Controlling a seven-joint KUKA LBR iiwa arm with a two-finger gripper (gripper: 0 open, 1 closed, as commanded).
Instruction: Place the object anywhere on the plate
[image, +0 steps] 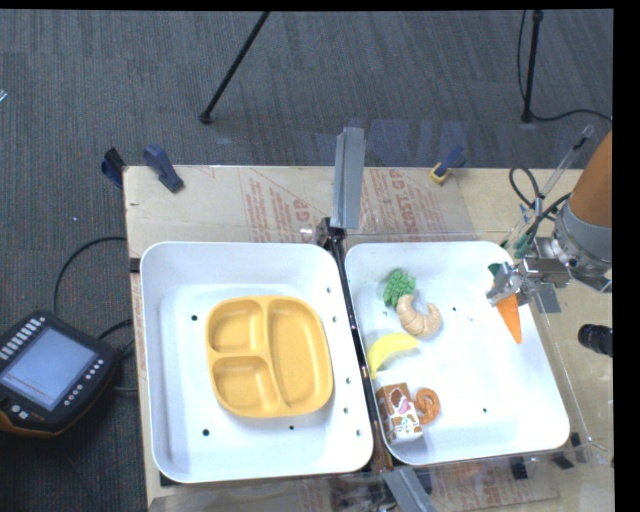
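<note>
From the camera view you looked down on a wooden bench (280, 200) standing on dark grey carpet (100, 80), with two blue clamps (163, 167) at its far edge toward ten o'clock and a small yellow-and-blue clamp (446, 165) toward one o'clock. A handheld control pad (45, 372) with a lit screen lay on the floor at nine o'clock, its cable running to the bench. Thin black stand legs (235, 65) crossed the carpet at twelve o'clock.

Two white bins sat side by side. In the left bin (170, 440) you had the plate (270, 356), a yellow one with three compartments, lying flat near the middle. In the right bin (520, 430) there were a green leafy toy (399, 285), a tan croissant (420, 317) touching it at its five o'clock, a banana (392, 349) below that, and a small carton (401, 412) beside a pretzel (427, 403) at the bin's seven o'clock.

The carrot (511, 316), orange with a green top, pointed toward six o'clock at the right bin's three o'clock edge, well apart from the plate. The gripper (515, 283) was at its upper end, and the carrot's top looked pinched between the fingers, with the carrot hanging down from them.
</note>
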